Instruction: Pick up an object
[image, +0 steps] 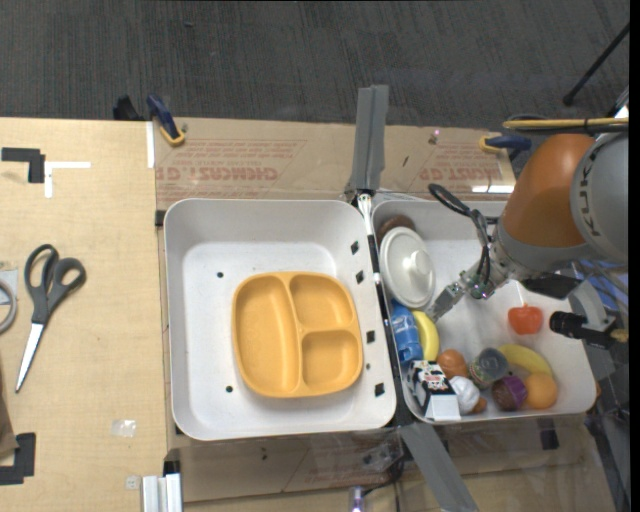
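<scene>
Camera view: claw (452, 296) beside white bowl (407, 264).

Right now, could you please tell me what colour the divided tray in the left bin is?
The divided tray is yellow-orange, shown plainly in the camera view.

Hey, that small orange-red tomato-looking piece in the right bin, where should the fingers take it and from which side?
Probably straight from above, across the middle of the small orange-red rounded piece. It sits apart on bare floor of the right white bin, away from the yellow banana and the pile, so fingers have room on either side. Its rounded body offers no handle.
</scene>
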